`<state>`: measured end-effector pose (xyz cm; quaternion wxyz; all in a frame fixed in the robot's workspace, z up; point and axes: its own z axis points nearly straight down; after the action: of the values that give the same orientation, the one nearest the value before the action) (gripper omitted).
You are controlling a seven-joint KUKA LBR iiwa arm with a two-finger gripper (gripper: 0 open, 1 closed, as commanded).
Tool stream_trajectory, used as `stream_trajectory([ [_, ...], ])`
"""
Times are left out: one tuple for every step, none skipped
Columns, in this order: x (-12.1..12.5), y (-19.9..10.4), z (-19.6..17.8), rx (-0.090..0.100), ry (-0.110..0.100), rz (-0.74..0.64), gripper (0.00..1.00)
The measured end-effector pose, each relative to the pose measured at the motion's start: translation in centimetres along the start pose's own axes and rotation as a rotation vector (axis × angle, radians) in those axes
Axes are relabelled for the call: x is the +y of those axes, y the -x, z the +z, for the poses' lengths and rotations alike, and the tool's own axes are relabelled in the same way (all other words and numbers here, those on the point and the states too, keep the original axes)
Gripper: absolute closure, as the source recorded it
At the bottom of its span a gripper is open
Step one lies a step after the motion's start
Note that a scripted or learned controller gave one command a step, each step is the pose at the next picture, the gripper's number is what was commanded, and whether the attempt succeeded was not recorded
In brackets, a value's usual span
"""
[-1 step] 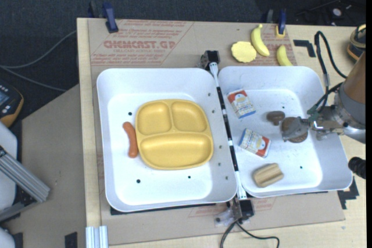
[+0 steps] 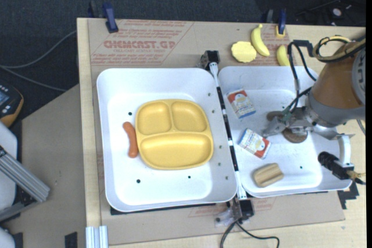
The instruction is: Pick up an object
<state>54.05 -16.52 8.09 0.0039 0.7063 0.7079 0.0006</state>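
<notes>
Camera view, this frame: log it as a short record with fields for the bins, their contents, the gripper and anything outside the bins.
left bin: yellow divided plate; orange sausage lying beside the plate's left edge
right bin: two small cartons, tan bread roll, brown round object
gripper: low in the right bin, between the two cartons; nothing visibly between its fingers
outside bins: banana and yellow piece on the bench behind the right bin

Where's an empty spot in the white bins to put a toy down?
Left bin: bare floor around the yellow plate, most below it. Right bin: crowded by two cartons, the bread roll and the gripper.
</notes>
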Motion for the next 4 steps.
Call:
stream_trajectory([
  [6.7,-2.4,-0.7,0.0,0.005,-0.002,0.0],
  [8.1,1.5,-0.7,0.002,0.003,0.003,0.0],
  [8.3,1.6,-1.9,-0.003,0.009,0.001,1.0],
  [8.2,1.6,-1.8,-0.003,0.007,0.0,0.0],
])
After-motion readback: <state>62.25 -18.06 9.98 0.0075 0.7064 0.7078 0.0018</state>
